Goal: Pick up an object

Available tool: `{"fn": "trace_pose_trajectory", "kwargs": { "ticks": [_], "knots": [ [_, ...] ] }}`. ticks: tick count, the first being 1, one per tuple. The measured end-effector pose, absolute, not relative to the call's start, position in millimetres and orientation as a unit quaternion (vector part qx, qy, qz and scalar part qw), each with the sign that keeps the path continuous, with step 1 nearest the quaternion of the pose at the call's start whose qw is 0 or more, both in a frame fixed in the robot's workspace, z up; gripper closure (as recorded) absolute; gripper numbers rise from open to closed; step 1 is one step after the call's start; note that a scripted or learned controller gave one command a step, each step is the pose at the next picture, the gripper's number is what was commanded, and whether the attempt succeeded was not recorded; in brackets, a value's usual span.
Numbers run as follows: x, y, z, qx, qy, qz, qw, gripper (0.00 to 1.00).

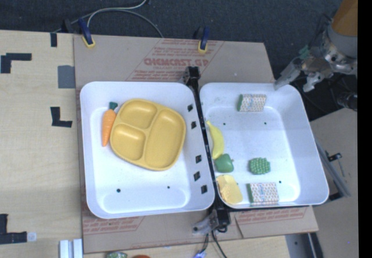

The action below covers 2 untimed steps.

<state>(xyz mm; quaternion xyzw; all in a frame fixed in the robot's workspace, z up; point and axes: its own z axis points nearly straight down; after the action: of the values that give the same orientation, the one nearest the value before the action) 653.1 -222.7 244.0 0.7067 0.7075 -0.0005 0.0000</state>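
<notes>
My gripper (296, 79) hangs over the far right corner of the right bin (290, 135), above its rim, with its two fingers spread and nothing between them. It is open. Closest to it, near the bin's far wall, lies a small green-and-white block (251, 102). Along that bin's left wall lie a banana (216, 139), a green pepper (224, 163) and a pale yellow piece (228, 188). A bumpy green object (259, 165) and a second green-and-white block (264, 192) sit toward the near edge.
The left bin (139, 193) holds a yellow divided plate (147, 133) with a carrot (107, 126) beside its left edge. A black clip strip (200, 135) runs between the two bins. Both stand on a cardboard sheet (168, 59).
</notes>
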Motion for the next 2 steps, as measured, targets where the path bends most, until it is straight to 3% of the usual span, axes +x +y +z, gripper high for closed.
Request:
{"fn": "trace_pose_trajectory", "kwargs": {
  "ticks": [1,2],
  "knots": [
    [668.5,-121,215,0.706,0.708,0.0001,-0.001,0.0],
    [596.5,-153,150,0.707,0.707,-0.0018,-0.001,0.0]
  ]
}}
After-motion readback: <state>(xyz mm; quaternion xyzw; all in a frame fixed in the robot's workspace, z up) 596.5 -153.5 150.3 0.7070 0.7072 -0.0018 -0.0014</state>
